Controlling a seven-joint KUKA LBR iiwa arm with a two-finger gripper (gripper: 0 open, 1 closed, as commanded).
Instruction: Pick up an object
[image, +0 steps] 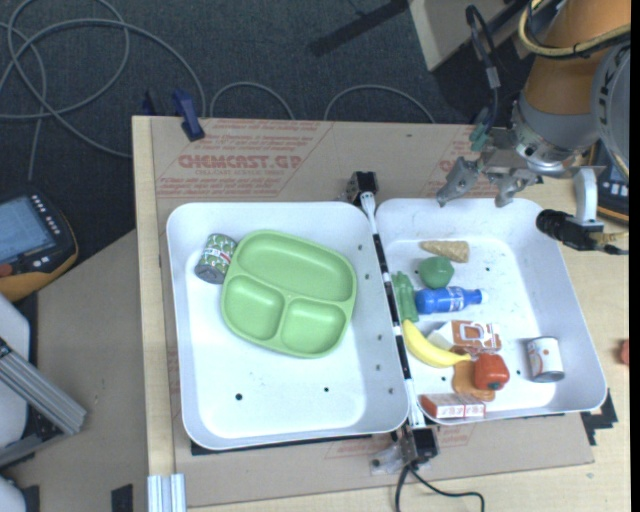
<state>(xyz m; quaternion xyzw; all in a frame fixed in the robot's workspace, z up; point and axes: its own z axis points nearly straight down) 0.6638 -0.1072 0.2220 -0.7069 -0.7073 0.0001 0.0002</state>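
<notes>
Claw spread, metal-fingered, above glossy white bin.

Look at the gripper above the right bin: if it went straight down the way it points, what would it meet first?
Probably the right bin at its bare far rim: the gripper hangs over that edge, beyond the tan wedge. Depth is unclear.

Legible markings on the bench.
Red print reading "CHEMCAST GP" runs across the brown board under the bins, to the left of the gripper; fainter repeats of the red print, beside the gripper, are too small to read.
</notes>
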